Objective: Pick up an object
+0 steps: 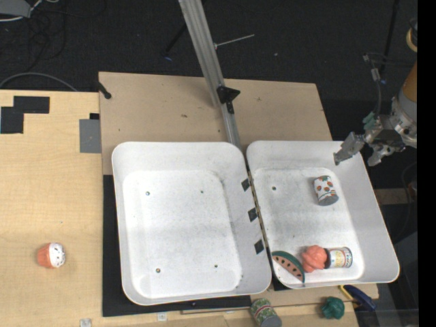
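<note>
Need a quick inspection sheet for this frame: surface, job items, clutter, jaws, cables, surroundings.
Surface: two white bins side by side on a plywood bench, left bin, right bin.
Job's things: in the right bin, a small can lying near the middle; along the near edge a watermelon-slice toy, a pink toy and a second can, close together.
Clutter: on the bench outside the bins, an orange ball, a green toy, a can.
Grippers: gripper over the right bin's far right corner, nothing seen between the jaws.
Cables: some at top left.
Surroundings: aluminium rail, dark floor.
</note>
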You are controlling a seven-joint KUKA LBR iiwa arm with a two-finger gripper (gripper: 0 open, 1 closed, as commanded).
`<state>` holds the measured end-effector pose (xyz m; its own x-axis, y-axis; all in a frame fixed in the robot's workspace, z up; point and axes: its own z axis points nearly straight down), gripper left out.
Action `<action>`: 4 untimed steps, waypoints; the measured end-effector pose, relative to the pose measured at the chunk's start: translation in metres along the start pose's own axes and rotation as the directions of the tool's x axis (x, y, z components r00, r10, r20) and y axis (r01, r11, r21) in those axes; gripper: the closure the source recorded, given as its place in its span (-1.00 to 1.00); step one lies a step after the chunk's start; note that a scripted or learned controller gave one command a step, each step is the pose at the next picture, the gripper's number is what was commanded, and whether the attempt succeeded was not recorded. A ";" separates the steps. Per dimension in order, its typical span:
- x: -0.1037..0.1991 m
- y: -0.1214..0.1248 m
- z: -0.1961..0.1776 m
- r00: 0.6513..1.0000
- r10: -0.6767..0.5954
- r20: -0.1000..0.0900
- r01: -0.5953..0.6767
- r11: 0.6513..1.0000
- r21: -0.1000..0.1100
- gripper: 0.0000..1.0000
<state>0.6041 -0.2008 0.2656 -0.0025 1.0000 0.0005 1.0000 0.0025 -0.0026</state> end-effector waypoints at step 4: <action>-0.001 0.011 0.174 1.000 0.001 -0.002 -0.001 1.000 0.006 -1.00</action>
<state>0.6145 -0.2014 0.0911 -0.0015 1.0000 0.0025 1.0000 0.0016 -0.0082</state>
